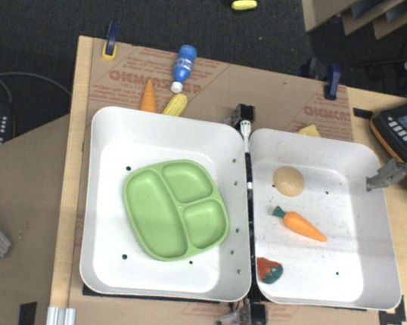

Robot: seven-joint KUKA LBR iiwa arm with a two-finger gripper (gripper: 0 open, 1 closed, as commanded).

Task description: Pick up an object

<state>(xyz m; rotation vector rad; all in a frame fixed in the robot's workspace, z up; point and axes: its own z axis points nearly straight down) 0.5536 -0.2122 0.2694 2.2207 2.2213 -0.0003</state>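
Note:
The right bin holds three things. A beige round ball lies near its back left. An orange carrot with a green tip rests in the middle. A small red and green fruit sits at the front left corner. My gripper hangs at the bin's right rim, well to the right of the ball and carrot, with nothing seen held in it. It is small and partly cut off at the edge of the view.
The left bin holds a green divided plate. Behind the bins on the cardboard lie a blue bottle, a small carrot, a yellow corn piece and a yellow scrap. A black bracket sits between the bins.

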